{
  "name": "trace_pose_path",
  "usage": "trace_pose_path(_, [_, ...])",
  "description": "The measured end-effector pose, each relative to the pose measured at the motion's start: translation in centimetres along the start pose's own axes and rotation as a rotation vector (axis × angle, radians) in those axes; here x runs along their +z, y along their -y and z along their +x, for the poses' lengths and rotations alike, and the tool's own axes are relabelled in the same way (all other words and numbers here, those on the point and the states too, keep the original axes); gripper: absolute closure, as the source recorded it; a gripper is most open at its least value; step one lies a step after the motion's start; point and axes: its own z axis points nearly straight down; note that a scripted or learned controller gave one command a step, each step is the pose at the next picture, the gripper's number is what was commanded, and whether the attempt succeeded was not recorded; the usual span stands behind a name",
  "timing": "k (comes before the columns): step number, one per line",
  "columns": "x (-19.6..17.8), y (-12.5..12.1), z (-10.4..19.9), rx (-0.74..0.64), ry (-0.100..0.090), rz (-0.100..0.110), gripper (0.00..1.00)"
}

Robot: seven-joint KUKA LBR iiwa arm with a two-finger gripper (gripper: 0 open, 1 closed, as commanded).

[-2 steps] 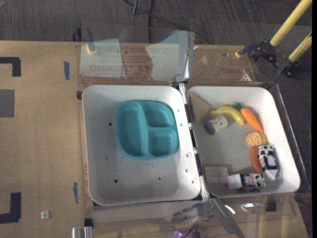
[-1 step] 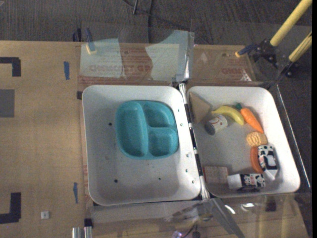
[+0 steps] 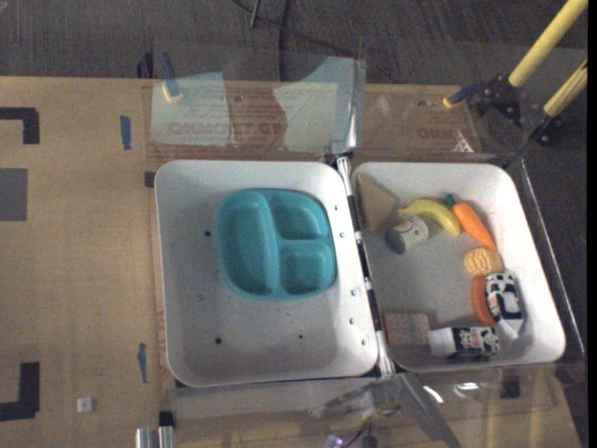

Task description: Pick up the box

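Note:
A small tan square box (image 3: pixel 407 326) lies flat in the near left corner of the right bin (image 3: pixel 536 241). A black-and-white cow-patterned carton (image 3: pixel 505 299) lies near that bin's right wall, partly over an orange piece (image 3: pixel 478 299). A second cow-patterned carton (image 3: pixel 466 341) lies on its side along the near wall, just right of the tan box.
The right bin also holds a banana (image 3: pixel 431 215), a carrot (image 3: pixel 471 222), a grey can (image 3: pixel 408 235), a tan wedge (image 3: pixel 376 199) and an orange cracker (image 3: pixel 482 261). A teal divided plate (image 3: pixel 277 242) sits in the left bin (image 3: pixel 187 325). Yellow poles (image 3: pixel 550 35) stand at the far right.

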Motion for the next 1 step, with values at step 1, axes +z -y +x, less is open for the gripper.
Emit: trace_pose_path(1, [0.02,0.01,0.08,-0.001,0.000,0.001,0.00])
